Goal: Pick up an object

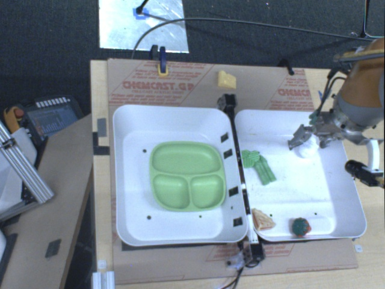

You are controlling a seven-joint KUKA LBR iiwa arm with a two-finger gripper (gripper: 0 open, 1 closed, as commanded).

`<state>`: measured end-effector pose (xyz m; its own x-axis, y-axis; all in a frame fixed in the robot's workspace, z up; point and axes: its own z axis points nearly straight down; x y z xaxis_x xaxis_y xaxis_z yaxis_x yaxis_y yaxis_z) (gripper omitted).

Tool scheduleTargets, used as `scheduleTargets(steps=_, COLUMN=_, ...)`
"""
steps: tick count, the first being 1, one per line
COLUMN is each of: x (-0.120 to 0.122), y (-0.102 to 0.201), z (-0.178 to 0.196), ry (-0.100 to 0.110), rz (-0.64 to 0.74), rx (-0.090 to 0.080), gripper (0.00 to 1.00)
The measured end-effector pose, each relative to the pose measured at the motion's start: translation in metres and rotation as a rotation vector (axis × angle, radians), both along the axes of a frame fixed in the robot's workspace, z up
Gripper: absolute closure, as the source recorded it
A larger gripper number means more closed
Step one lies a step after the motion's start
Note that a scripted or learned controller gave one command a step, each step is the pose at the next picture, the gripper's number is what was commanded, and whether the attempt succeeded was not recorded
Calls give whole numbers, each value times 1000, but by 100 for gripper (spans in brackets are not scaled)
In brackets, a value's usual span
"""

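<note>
My gripper [308, 139] hangs low over the upper part of the right bin [346, 221], and its fingers look spread apart. Just under it lies a small white object [308, 150], hard to make out against the white floor; nothing shows between the fingers. A green toy vegetable [258, 165] lies near the bin's left wall. By the front left corner rests a tan wedge-shaped piece [262, 220], and a small round green and red object [300, 226] sits to its right.
The left bin [129, 161] holds a green divided plate [185, 176]. A black divider [236, 167] runs between the bins. A yellow block [227, 79] lies on the board behind them. The arm's orange band [364, 83] rises at the right.
</note>
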<state>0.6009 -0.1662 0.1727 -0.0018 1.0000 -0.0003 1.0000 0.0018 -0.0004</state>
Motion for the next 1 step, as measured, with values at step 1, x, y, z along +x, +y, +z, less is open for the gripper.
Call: scheduleTargets(steps=1, x=-2, y=2, z=-62, ry=2, rz=0, rx=1, gripper=0)
